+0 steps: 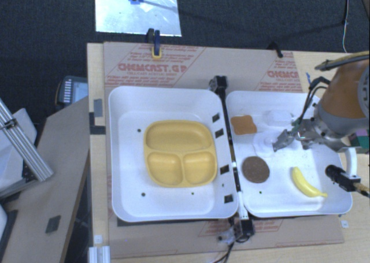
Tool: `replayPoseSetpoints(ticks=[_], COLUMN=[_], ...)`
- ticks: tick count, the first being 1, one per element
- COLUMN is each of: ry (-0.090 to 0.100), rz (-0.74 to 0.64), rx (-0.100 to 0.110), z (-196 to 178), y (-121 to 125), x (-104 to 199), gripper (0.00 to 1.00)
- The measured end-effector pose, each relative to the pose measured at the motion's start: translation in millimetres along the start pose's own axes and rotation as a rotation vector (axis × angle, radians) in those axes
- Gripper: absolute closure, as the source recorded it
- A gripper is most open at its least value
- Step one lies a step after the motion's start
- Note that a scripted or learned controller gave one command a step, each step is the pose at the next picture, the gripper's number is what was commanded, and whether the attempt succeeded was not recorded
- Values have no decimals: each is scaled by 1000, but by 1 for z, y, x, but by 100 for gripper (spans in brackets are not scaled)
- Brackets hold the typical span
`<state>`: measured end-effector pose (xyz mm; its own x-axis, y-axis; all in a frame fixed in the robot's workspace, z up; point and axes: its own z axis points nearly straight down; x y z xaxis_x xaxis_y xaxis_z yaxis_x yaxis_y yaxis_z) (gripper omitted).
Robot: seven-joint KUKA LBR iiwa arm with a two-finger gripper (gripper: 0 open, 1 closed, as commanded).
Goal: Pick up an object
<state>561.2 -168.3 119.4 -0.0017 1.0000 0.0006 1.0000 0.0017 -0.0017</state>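
Observation:
In the right bin [341,201] lie a yellow banana [305,182] near the front right, a round dark brown patty [255,170] near the front left, and a tan square slice [243,124] at the back left. A pale, see-through item [278,118] rests near the back wall; its shape is unclear. My gripper [282,141] hangs low over the middle of this bin, pointing left. It is right of the tan slice, behind the patty, and up-left of the banana. Nothing can be seen in its grasp.
The left bin [124,140] holds a yellow three-part plate [178,153]. A black divider with clips [226,140] runs between the bins. The orange-banded arm [341,91] crosses the right bin's far right side. A black fitting [340,177] juts over the bin's right rim.

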Motion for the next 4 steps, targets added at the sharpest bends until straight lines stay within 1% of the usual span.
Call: replayPoseSetpoints(ticks=[1,2,4], ry=[-1,-1,-3], rz=[1,0,-2], rx=[-3,-8,-7], z=[35,22,-66], y=[1,3,6], x=[0,0,-9], gripper=[0,100,100])
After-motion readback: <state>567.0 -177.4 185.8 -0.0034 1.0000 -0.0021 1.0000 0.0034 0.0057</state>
